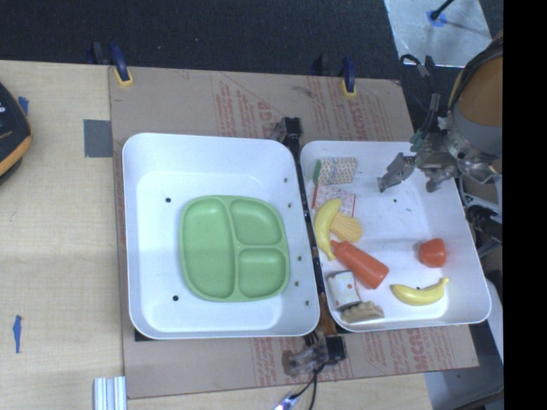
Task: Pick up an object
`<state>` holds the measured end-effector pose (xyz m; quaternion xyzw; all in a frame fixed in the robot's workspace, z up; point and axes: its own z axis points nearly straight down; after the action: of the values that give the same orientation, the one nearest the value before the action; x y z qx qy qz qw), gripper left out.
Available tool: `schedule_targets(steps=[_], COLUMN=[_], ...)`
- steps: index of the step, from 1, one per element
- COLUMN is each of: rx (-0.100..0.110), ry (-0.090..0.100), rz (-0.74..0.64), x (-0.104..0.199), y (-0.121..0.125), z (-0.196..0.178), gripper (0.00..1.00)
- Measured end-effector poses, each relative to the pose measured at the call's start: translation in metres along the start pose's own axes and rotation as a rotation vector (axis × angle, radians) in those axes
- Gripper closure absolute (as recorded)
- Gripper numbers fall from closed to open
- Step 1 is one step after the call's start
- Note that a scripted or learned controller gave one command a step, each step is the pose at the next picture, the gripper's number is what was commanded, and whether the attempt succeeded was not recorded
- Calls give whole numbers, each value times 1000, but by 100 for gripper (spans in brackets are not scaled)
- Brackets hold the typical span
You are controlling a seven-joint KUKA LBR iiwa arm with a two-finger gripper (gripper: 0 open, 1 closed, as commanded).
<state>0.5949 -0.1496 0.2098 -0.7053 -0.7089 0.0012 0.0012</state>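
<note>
Arm (479, 101) reaches from right; claw (416, 176) spread wide, holding nothing, over right bin (402, 220)

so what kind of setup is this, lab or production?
Looks like a lab test bench, probably for pick trials: two white bins on clamped cardboard, toy food such as a carrot and a banana, and a green divided plate.

A pale wooden bench (51, 254) carries a brown cardboard sheet (214, 101), and on that sheet two shallow white bins sit side by side, their inner edges touching. The right bin (461, 310) lies directly under the fingers (393, 176); the left bin (141, 229) lies well to their left. A black-and-orange device (10, 135) rests at the bench's far left edge.
</note>
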Motion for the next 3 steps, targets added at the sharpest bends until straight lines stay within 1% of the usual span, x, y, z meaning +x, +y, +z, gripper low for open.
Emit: schedule_targets(steps=[1,2,3], rx=[-1,0,-1], ry=[-1,-2,1], rz=[1,-2,1], x=[52,51,109], y=[-10,-10,-1], z=[109,98,17], gripper=[0,100,100])
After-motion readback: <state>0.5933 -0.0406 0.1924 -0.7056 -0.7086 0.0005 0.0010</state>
